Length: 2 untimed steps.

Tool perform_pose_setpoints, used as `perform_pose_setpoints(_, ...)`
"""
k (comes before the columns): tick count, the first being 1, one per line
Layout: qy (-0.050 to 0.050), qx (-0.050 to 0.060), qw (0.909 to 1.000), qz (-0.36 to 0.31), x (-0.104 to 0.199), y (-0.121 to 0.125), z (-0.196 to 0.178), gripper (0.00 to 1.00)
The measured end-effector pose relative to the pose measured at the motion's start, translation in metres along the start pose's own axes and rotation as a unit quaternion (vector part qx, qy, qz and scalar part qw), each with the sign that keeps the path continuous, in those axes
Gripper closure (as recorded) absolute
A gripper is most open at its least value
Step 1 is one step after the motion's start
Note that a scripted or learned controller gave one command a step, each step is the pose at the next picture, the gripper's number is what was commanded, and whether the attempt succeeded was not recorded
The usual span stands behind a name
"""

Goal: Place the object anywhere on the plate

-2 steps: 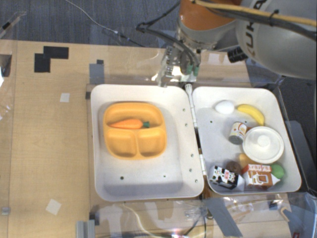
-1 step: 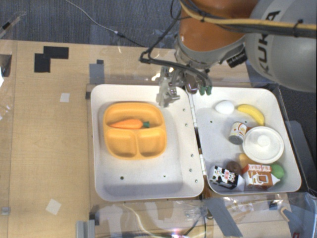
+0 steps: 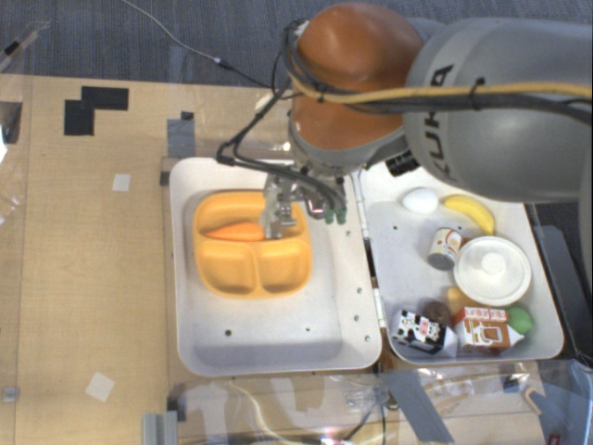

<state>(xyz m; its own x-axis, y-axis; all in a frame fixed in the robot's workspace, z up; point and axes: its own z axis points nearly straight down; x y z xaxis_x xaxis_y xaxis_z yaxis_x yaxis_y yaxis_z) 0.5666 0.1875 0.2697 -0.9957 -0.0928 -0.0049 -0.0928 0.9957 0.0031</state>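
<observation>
Carrot [image 3: 235, 233] lies in the yellow plate's [image 3: 227, 281] top compartment, in the left white bin [image 3: 278, 341] on the wooden bench [image 3: 83, 276]; the gripper [image 3: 281, 222] sits at its right end, grip unclear.

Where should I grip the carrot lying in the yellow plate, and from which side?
Grip the carrot across its thicker middle, coming straight down from above. It lies flat and lengthwise, left to right, in the back compartment of the yellow plate, so the fingers should close across its narrow width, front to back. The gripper already hovers at its right end; the plate's rim and dividers would probably block side approaches.
</observation>
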Motion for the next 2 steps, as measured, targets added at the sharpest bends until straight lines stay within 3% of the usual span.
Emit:
perform_pose_setpoints(1, -0.002, 0.000, 1.0000, 0.001, -0.001, -0.001, -0.002, 0.00)
perform_pose_setpoints(2, -0.002, 0.001, 0.9904, -0.138, -0.020, -0.056, 0.009, 0.00)
